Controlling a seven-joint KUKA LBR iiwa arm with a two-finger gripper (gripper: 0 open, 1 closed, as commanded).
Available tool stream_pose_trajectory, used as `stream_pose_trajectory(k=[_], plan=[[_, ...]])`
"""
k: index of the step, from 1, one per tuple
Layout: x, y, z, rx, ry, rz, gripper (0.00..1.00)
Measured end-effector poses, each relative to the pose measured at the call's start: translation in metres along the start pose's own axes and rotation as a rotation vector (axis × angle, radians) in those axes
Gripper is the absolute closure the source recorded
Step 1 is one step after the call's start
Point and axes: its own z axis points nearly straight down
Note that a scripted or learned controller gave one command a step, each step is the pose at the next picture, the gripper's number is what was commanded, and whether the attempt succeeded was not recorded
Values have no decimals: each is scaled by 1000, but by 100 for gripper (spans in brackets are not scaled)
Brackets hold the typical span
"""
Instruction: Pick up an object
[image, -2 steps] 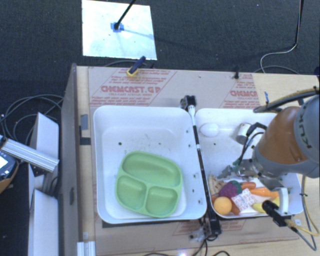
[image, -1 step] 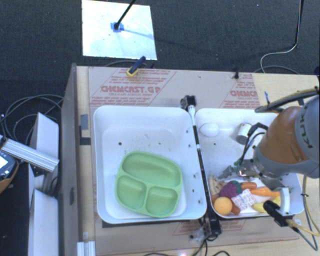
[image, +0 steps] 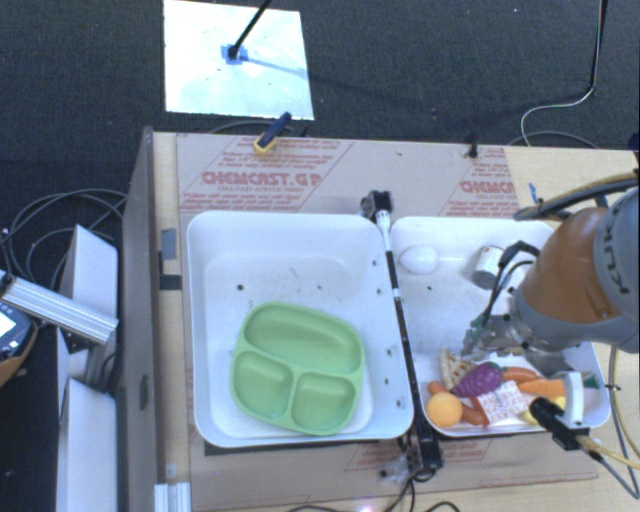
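My gripper (image: 487, 338) hangs low over the right bin (image: 440, 300), just above a pile of toy food at the bin's front. In that pile lie a purple bunch of grapes (image: 481, 379), an orange ball-shaped fruit (image: 445, 409), a carrot (image: 541, 385), a red and white packet (image: 506, 403) and a pale waffle-like piece (image: 454, 367). Farther back in the same bin rest a white egg shape (image: 418, 260) and a small silver cylinder (image: 487, 265). Nothing shows between the gripper's tips.
The left bin (image: 215, 250) holds a green divided plate (image: 297, 368) toward its front. A black-edged divider (image: 397, 300) separates the two bins. The grey arm with its orange band (image: 565, 275) covers the right bin's right side.
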Motion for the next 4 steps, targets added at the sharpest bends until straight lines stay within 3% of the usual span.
stream_pose_trajectory(k=[1,2,3,4], plan=[[0,0,0,0,0,0,0],[-94,-3,10,5,-5,2,0],[-53,56,16,16,-6,2,0],[-54,57,6,14,-8,-3,100]])
